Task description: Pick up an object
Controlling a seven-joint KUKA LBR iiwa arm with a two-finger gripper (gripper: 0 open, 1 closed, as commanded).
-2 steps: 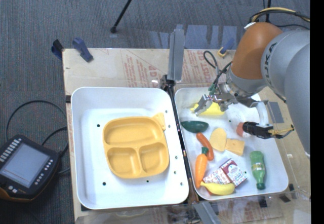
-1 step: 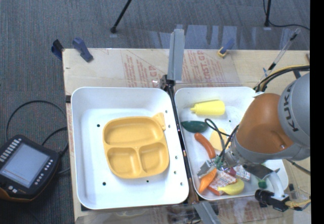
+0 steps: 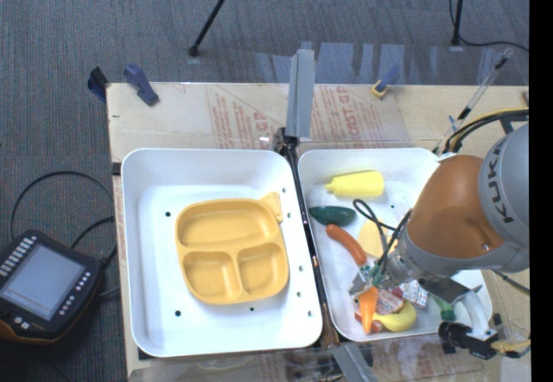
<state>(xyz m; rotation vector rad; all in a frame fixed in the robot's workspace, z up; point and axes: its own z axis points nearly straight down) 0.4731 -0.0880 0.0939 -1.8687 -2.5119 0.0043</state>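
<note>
While down in the right bin (image 3: 393,160) | end effector (image 3: 378,278) beside carrot (image 3: 367,309) | grip state unreadable

The KUKA arm (image 3: 510,199) is a thick, rounded body in smooth light grey, with the dark letters "KUKA" printed down its casing near the wrist. Below the grey shell sits a broad, glossy orange band (image 3: 449,212), bulging like a dome and catching soft highlights. Thin black cables (image 3: 380,229) loop out from under the orange section. Beneath it the wrist narrows into grey metal fittings (image 3: 436,285) with flat, angular plates. More black and yellow cables (image 3: 479,123) arc beside the arm's upper part.
</note>
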